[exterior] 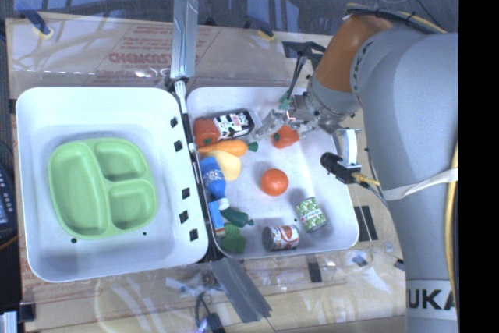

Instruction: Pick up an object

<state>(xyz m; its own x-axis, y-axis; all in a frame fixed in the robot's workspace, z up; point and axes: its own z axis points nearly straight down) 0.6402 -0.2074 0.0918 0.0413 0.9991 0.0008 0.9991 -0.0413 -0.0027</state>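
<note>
- The gripper [282, 119] sits low over the far part of the right bin [343, 203], at the end of the grey arm [405, 113] that reaches in from the right, with the orange band [343, 54] just above the wrist.
- Whether the gripper is open or closed cannot be told; its tip is small and blurred against the white bin floor.
- A small red tomato-like fruit [285, 137] lies right at the gripper's tip, just on its near side; contact cannot be made out, and nothing shows the fruit as lifted.
- Just to the gripper's left lies a black-and-white cow-patterned carton [232, 123] on its side.
- Left of the gripper and a bit nearer, a red pepper-like piece [206, 132], a carrot [226, 147] and a yellow fruit [227, 163] are bunched together, touching, against the bin's left wall.
- An orange round fruit [274, 182] lies alone, nearer than the gripper, near the bin's middle.
- Further toward the near edge, a green-labelled can [310, 214] and a red-labelled can [281, 236] lie just beside each other.
- A blue bottle [213, 179] lies along the left wall, with dark green items [233, 226] beyond it at the near left corner.
- Well to the gripper's left, the left bin [31, 136] holds a green divided tray [102, 187] with three compartments.
- Both bins rest on the table [93, 51], under clear plastic sheeting.
</note>
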